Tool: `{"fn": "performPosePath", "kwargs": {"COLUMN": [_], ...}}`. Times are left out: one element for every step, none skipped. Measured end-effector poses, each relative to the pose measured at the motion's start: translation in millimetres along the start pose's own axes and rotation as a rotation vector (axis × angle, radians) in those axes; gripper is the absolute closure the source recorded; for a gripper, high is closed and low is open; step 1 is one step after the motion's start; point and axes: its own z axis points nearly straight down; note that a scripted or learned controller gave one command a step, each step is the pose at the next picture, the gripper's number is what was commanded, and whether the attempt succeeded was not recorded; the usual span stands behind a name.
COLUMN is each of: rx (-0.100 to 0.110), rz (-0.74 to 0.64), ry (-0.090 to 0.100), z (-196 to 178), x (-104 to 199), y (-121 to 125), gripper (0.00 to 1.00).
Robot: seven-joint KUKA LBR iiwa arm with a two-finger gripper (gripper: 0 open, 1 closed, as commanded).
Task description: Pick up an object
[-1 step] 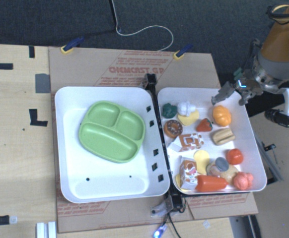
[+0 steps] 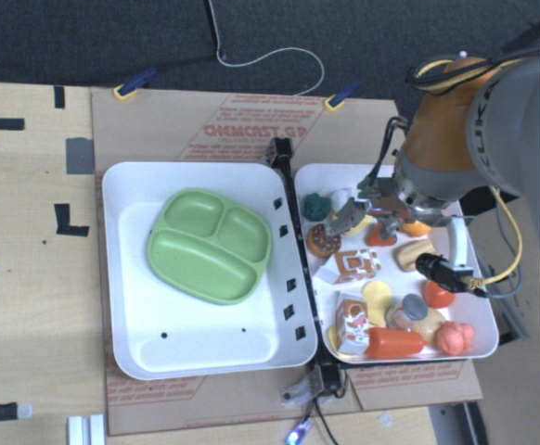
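Toy food items lie heaped in the right bin (image 2: 486, 343), among them a small round brown piece (image 2: 323, 240) near the bin's left wall, an orange carrot-like piece (image 2: 395, 343) at its near edge and a yellow piece (image 2: 377, 295) between them, while the left bin (image 2: 122, 276) holds a green divided plate (image 2: 210, 245). The pincer (image 2: 352, 213) hangs low over the far left part of the right bin, just beside the brown piece; whether it is released or clenched cannot be told, and nothing shows between its tips. The step looks like the approach, and the next move would call for settling squarely onto one piece and closing on it before lifting.
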Motion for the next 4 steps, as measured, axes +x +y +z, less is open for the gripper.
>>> {"fn": "performPosePath", "kwargs": {"rx": [-0.007,-0.019,0.004,-0.017], "rz": [0.004,0.001,0.006,-0.004], "ry": [-0.004,-0.003,-0.003,-0.001], "z": [-12,-128,-36,-152], "x": [-5,38,68,148], "y": [3,-14,-55,-70], "gripper": [1.00,1.00,1.00,1.00]}}
